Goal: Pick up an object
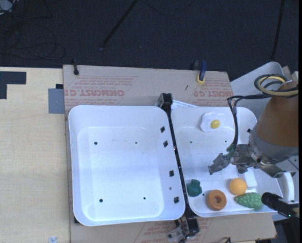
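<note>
Camera view, near to far. At the near edge of the right bin [244,116] a row of four items is seen: a dark teal lump [193,188] close to the divider, a brown ring-shaped doughnut [216,200] just beside it, an orange ball [237,186] a little farther in, and a green knobbly piece [249,200] at the bin's near right corner. The doughnut and the green piece lie apart; the orange ball sits between them, slightly beyond. A small white block [250,179] is noted just right of the orange ball.

Above this row the hand [219,164] is seen over the right bin's floor, pointing toward the divider. Nothing is seen between its fingers; whether they are spread or closed cannot be told from this angle. The grey arm [277,130] with its orange-brown band fills the right side, with black cable [233,116] looped from it over the bin.

Farther in, a fried-egg piece [212,121], white with a yellow centre, lies near the far wall of the right bin, well apart from the hand.

The left bin [77,161] is seen beside it, with small dark dots on its floor. Both bins rest on a cardboard sheet [120,87] printed in red, on the pale wooden table [24,161]. A blue and yellow clamp [202,71] is fixed at the sheet's far edge.
</note>
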Action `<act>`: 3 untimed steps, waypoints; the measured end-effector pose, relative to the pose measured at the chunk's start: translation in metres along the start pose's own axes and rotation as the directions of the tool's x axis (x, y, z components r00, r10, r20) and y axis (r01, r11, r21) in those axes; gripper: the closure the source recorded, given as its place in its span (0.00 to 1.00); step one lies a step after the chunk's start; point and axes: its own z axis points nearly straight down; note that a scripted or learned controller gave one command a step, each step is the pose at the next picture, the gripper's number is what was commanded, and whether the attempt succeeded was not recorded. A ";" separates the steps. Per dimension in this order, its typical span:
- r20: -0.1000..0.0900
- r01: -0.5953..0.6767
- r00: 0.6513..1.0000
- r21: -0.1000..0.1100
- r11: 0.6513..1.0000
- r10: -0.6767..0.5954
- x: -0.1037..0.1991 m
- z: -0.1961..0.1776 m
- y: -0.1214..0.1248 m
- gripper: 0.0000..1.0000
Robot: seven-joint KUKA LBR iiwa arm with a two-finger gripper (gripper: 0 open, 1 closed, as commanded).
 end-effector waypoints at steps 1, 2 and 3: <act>-0.001 -0.001 1.000 0.002 1.000 0.001 0.000 -0.010 0.000 1.00; -0.001 -0.003 1.000 0.002 1.000 0.003 0.000 -0.009 0.000 0.00; 0.002 -0.001 1.000 -0.003 1.000 0.001 -0.048 0.035 0.035 0.00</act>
